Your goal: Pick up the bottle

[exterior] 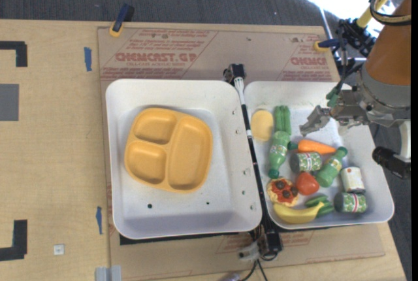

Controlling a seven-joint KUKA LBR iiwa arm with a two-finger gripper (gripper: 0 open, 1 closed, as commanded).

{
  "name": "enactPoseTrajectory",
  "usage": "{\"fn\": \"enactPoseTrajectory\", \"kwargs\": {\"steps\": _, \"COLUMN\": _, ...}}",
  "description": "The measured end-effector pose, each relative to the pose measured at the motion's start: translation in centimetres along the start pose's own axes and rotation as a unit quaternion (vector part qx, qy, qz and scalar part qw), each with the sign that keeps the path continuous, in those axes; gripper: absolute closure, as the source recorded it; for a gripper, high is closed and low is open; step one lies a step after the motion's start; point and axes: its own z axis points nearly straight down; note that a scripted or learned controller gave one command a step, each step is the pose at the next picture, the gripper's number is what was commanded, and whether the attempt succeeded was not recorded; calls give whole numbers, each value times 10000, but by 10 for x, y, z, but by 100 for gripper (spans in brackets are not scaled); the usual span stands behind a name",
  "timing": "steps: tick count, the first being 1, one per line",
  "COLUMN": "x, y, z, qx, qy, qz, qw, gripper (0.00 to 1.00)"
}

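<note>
Two green bottles with white labels lie in the right bin (385,198). One bottle (277,153) lies lengthwise near the bin's left wall, just below a green cucumber (282,118). The other bottle (331,168) lies tilted in the middle of the pile, under the tip of an orange carrot (316,146). My gripper (318,119) hangs over the upper middle of the right bin, just above the carrot and to the right of the cucumber. It is apart from both bottles, and nothing shows in its grasp.
The right bin also holds a yellow lemon (262,124), several cans (353,178), a tomato (307,182), a pizza slice (282,190) and a banana (300,212). A yellow divided plate (169,148) lies in the left bin (124,208).
</note>
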Motion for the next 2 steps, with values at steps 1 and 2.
{"fn": "enactPoseTrajectory", "kwargs": {"steps": 1, "x": 9, "y": 36, "z": 108, "qx": 6, "qy": 1, "qz": 29, "qw": 10000, "gripper": 0}}
{"fn": "enactPoseTrajectory", "kwargs": {"steps": 2, "x": 9, "y": 37, "z": 97, "qx": -15, "qy": -3, "qz": 36, "qw": 10000, "gripper": 100}}
